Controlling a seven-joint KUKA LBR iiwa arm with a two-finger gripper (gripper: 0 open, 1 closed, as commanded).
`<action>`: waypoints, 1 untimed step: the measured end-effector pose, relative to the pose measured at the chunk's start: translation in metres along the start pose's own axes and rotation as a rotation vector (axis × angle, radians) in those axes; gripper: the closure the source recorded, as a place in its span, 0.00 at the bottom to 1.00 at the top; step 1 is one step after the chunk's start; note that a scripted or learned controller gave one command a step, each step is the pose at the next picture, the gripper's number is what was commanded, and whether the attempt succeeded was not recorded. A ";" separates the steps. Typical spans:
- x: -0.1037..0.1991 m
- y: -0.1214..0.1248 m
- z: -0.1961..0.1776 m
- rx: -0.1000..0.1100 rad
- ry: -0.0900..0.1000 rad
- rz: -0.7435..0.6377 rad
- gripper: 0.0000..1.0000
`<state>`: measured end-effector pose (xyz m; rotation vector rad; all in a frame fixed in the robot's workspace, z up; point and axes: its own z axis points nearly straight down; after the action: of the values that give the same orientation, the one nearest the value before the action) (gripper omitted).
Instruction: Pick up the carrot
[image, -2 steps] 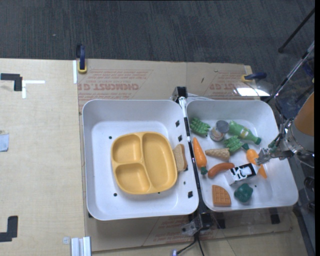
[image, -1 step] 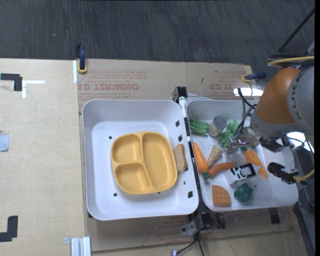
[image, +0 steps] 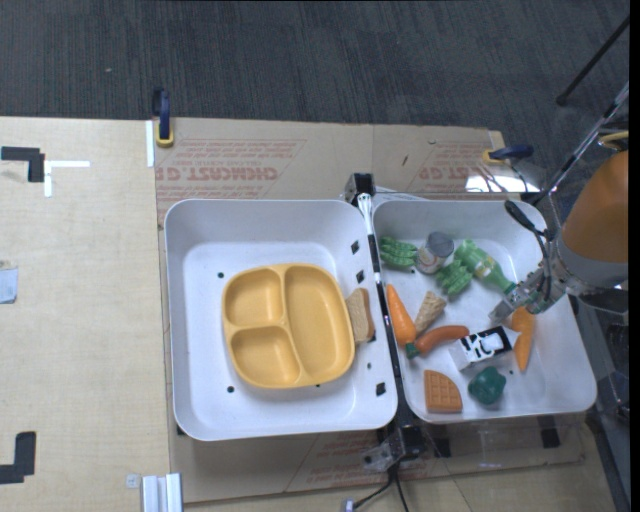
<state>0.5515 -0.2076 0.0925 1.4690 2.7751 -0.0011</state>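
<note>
The claw (image: 528, 296) hangs low over the right bin (image: 570, 400), near its right wall, at the end of the grey arm with its orange band. From this height it cannot be told whether the claw is spread or pressed together, nor whether it grips anything. Just under its tip lies one slim orange piece (image: 522, 342), pointing down the view; whether the two touch is unclear.

Beside that piece sits one black-and-white box (image: 485, 346), and below the box one dark green lump (image: 487, 386). Further left lie one reddish sausage (image: 441, 339), one orange waffle square (image: 443, 392) and one tan wedge (image: 430, 308). The carrot (image: 400, 314) lies along the bin's left wall, well apart from the claw, slanted with its green end toward the sausage.

Toward the back of the bin are three green vegetable pieces (image: 398, 252) and one grey round can (image: 438, 246).

The left bin (image: 200, 400) holds one yellow plate (image: 288, 325) with three compartments, and one slice of bread (image: 361, 315) touching the plate's right edge.
</note>
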 end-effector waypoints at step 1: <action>0.042 0.052 -0.077 -0.002 -0.002 0.303 1.00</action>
<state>0.5711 -0.1432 0.1693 1.8691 2.5189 0.0006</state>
